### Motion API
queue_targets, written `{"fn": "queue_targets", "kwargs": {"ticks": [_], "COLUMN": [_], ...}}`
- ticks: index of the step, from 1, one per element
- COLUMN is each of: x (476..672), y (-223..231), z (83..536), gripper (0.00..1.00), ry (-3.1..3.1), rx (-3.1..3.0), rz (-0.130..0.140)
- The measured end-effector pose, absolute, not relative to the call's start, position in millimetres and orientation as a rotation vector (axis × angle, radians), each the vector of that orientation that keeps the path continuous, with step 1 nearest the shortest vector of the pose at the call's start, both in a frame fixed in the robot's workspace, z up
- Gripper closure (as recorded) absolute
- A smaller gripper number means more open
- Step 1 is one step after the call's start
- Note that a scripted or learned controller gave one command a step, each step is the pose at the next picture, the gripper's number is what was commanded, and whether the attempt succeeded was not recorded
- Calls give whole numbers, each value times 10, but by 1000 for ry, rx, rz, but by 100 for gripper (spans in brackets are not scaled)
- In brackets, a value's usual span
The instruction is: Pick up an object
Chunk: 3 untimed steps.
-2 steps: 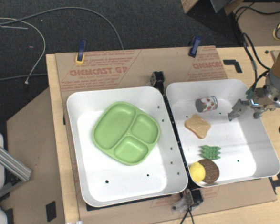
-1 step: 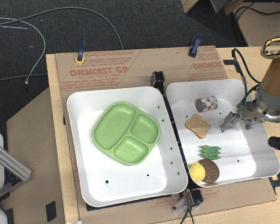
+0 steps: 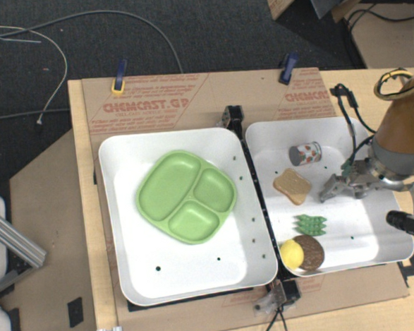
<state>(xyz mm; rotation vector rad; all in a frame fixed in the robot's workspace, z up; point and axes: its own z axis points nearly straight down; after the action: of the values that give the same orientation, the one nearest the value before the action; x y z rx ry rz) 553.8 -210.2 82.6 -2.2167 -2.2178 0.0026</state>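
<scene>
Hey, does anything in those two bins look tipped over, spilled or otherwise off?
One thing: the small can in the right bin lies on its side rather than upright. The green tray sits skewed in the left bin. Nothing looks spilled or broken.

Brown cardboard sheet [image 3: 188,92] under the two white bins carries red print. It reads "CHEMCAST GP" near the top left, and the same wording repeats, partly cut off, near the top right.
</scene>
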Motion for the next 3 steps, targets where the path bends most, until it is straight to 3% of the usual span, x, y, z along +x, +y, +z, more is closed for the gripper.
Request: {"fn": "queue_targets", "kwargs": {"ticks": [1, 3], "x": [5556, 5461], "y": [-2108, -2216], "z": [965, 2072], "gripper": [100, 100], "ry": [-2222, -2226], "rx": [-2221, -2227], "rz": [-2, -4]}}
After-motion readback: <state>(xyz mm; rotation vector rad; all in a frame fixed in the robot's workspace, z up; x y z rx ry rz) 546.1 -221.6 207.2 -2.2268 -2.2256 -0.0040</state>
